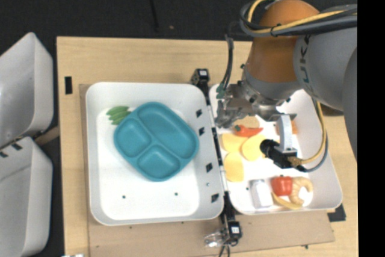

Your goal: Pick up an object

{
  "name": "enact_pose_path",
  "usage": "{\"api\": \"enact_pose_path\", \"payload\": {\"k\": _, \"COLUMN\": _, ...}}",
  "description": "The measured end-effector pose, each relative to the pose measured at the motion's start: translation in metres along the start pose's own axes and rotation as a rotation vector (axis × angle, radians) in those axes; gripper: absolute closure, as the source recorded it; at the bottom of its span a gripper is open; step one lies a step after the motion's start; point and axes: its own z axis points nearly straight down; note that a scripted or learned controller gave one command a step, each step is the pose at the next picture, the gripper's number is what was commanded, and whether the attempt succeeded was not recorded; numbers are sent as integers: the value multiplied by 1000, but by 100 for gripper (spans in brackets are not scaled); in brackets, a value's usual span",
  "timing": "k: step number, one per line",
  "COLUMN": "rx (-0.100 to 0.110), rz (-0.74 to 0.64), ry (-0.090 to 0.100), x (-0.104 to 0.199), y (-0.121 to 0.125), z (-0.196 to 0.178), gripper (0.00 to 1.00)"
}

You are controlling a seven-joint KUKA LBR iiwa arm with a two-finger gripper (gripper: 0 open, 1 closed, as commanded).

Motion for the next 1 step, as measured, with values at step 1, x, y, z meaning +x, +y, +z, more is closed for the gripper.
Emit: {"api": "enact_pose_path", "payload": {"k": 1, "rx": 3, "rz": -2, "ry": 0, "x": 8, "y": -7, "z": -2, "gripper": 100}}
